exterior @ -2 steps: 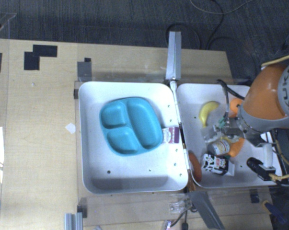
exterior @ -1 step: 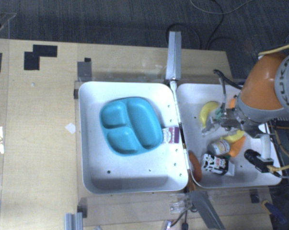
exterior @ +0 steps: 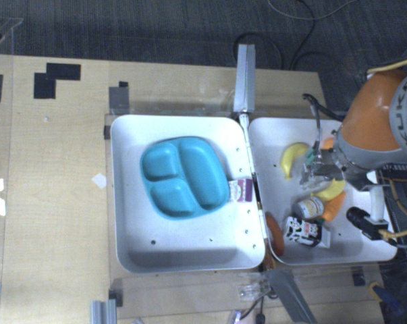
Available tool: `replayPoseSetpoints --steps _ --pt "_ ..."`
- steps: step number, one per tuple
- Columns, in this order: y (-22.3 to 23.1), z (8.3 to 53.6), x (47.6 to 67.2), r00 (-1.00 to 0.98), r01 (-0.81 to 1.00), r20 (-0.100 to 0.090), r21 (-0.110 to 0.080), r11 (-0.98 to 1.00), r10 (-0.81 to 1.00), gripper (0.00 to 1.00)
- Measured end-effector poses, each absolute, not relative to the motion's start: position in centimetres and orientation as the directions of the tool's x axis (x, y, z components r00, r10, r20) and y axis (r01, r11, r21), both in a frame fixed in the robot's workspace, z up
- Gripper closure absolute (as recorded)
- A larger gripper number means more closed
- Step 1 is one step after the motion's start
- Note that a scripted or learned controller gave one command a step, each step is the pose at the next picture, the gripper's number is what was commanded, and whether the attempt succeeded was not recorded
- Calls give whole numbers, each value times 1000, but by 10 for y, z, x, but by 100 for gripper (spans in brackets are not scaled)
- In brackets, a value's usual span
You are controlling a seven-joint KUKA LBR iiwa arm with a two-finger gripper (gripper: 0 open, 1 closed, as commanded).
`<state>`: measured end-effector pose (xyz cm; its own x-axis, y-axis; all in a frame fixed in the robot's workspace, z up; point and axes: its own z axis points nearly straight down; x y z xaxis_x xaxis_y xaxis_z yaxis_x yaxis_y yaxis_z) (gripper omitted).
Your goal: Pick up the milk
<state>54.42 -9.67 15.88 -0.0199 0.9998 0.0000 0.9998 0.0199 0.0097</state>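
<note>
Gripper point(exterior: 316, 171) — finger state cannot be told — hangs above the right bin point(exterior: 270, 140); the milk point(exterior: 304, 231) lies below it, toward the near rim. Descend squarely — avoid the can point(exterior: 311, 208).

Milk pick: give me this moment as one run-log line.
arm: over right bin | end effector: low among banana and can | milk carton: lying at bin front, not held | left bin: blue tray

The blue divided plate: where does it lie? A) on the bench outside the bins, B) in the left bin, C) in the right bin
B, since the blue divided plate rests on the floor of the left bin, across the divider from the right bin.
</note>
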Motion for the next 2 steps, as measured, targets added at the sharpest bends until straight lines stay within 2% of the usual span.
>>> replayPoseSetpoints --steps 1,2 --pt "-85 380 510 -110 994 -3 9 110 994 100" --pt "-17 436 557 -326 945 -3 8 326 945 100"
